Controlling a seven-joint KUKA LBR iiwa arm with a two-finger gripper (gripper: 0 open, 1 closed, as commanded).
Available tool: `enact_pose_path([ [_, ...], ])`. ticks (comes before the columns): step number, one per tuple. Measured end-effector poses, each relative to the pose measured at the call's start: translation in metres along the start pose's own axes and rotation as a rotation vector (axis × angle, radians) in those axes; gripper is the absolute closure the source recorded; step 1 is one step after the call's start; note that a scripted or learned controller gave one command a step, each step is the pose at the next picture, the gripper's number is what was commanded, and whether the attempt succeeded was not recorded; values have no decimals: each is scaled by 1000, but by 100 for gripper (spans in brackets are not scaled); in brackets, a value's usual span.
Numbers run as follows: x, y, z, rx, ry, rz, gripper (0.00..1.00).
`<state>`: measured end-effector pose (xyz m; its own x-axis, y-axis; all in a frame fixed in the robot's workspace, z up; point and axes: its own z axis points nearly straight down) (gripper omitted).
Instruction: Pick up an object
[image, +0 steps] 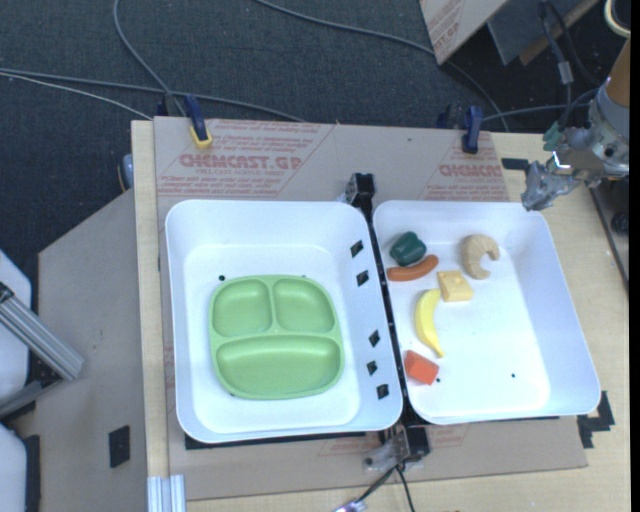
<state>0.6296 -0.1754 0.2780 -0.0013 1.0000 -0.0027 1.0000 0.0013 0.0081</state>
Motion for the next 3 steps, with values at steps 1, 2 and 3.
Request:
enact_pose_path([
  [1, 57, -25, 6, 11, 6, -4, 100],
  [2, 117, -42, 17, 12, 6, -4, 100],
  [3, 161, -59, 32, 13, 6, -4, 100],
])
